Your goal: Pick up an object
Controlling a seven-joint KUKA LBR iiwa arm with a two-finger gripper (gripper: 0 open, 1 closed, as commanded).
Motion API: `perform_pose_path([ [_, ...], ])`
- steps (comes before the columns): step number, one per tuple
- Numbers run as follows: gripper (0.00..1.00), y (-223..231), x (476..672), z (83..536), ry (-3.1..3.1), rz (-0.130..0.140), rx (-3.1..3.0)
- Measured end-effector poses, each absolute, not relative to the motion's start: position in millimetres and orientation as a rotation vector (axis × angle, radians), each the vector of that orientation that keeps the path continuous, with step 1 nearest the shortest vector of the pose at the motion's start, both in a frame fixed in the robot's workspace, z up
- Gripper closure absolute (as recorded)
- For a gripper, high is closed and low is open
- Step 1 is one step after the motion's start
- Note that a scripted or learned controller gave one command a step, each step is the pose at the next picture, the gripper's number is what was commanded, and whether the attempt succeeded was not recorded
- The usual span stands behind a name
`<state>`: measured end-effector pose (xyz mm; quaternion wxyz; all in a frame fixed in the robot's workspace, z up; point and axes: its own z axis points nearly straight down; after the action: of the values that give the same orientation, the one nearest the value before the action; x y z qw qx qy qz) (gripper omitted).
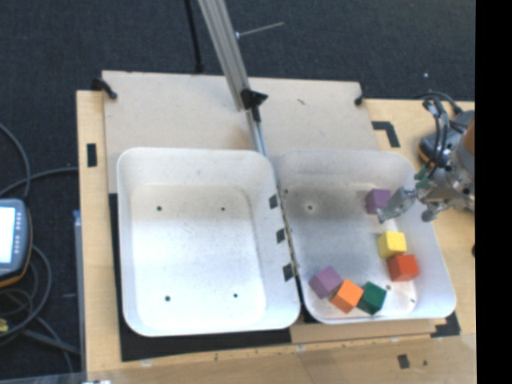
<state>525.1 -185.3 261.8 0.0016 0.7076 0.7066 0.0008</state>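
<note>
Reaching over the right bin (432,294), the gripper (398,205) touches a purple block (378,200), apparently lining up a grasp; its grip cannot be told; a yellow block (392,242) lies just below.

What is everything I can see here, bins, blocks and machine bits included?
Bins: 2, white, side by side on the bench; left bin, right bin.
Purple blocks: 2; one near the right bin's upper right by the gripper, one near its lower edge.
Yellow block: 1, right side of the right bin.
Red block: 1, just below the yellow one.
Orange block: 1, lower edge, between the purple and green ones.
Green block: 1, right of the orange one.
Metal pole: 1, grey, slanting up behind the bins.
Handheld screen: 1, far left, off the bench.
Gripper: 1, grey, reaching in from the right.
</note>
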Motion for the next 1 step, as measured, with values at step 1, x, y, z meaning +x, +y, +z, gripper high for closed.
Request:
perform_pose_path([
  [1,0.00,-206.5,528.8,127.2,2.205,0.015,2.199],
])
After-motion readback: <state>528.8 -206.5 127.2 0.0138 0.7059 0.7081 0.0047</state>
